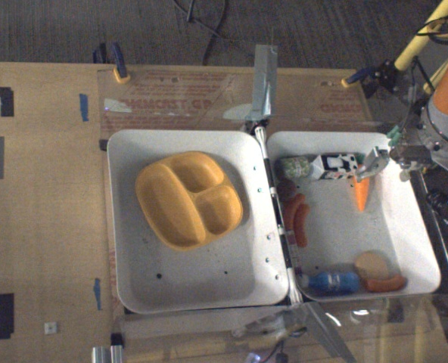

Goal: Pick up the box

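Two shallow white bins sit side by side on the bench. The left bin (133, 278) carries a yellow divided plate (189, 199) with three compartments, lying nearer the bin's far edge than its near one and roughly midway between its side walls. The right bin (413, 233) holds the rest. The box (336, 165), a small carton printed in black and white with a green end, lies on its side along the far edge of the right bin, its green end toward the far left corner. Just beside its other end lies an orange carrot (361, 193), pointing toward the near edge. The gripper (381, 159) comes in over the far right part of this bin, low and close to the box's right end and above the carrot's top; whether it touches either one cannot be told, and nothing can be seen held by it. Along the left wall lie two red sausages (297, 218), side by side. At the near edge a blue bottle (334, 282) lies on its side toward the near left corner, with a round tan bun (371, 264) and another reddish sausage (384, 283) just beside it toward the near right corner.
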Tool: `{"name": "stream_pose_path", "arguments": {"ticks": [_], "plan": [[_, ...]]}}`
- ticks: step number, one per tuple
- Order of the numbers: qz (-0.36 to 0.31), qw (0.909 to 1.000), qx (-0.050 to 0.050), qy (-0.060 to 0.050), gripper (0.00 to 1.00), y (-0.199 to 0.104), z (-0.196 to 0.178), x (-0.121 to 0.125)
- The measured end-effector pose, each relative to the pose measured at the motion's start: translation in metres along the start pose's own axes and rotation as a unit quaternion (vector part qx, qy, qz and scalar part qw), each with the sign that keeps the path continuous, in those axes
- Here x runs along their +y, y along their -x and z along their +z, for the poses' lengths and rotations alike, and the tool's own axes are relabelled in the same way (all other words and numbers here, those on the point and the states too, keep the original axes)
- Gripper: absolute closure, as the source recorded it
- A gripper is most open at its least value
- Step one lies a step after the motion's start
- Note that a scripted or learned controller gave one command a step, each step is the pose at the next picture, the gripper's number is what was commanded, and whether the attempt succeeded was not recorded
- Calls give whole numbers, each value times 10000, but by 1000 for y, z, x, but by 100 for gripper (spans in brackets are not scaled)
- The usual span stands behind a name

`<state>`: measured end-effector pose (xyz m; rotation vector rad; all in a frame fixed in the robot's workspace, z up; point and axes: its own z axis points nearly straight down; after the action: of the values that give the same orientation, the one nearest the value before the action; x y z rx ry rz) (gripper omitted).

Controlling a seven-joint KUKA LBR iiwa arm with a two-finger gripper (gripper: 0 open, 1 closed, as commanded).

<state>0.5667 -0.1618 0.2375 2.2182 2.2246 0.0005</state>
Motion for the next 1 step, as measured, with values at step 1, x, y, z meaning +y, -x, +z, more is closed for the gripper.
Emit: {"name": "stream_pose_path", "arguments": {"ticks": [1], "plan": [[218,9998,1,-4,0,20,97,-66]]}}
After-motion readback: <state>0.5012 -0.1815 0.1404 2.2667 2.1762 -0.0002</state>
